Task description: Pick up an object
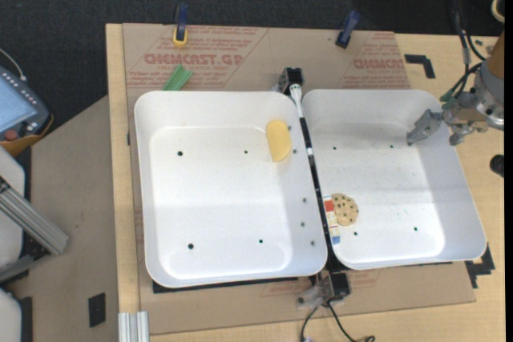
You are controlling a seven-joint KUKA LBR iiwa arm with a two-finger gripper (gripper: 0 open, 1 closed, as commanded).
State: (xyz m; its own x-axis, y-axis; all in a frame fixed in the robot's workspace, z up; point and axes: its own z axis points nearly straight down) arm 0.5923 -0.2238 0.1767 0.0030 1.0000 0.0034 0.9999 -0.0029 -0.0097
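We start with the grey two-finger gripper [437,126], which hangs over the far right rim of the right shallow white bin [449,188]; its two fingers are spread apart with nothing between them, so we read it as open and empty-handed, probably poised ahead of a descent.

Going left to right from the black divider strip [309,160] where the bins meet: to its left lies the left shallow white bin [160,172]. Just left of the strip, towards that bin's far edge, rests a pale yellow, oblong, soft-looking piece [278,140], lying flat. Just right of the strip, near the right bin's front edge, sits a small round tan cookie-like disc with dark specks [345,210], seemingly with a red-and-blue scrap at its lower edge.

Either could serve as the object to pick. We judge the disc the likelier target, since it shares the gripper's bin, though it is well apart from the fingers and hugs the wall, which may crowd a grasp.
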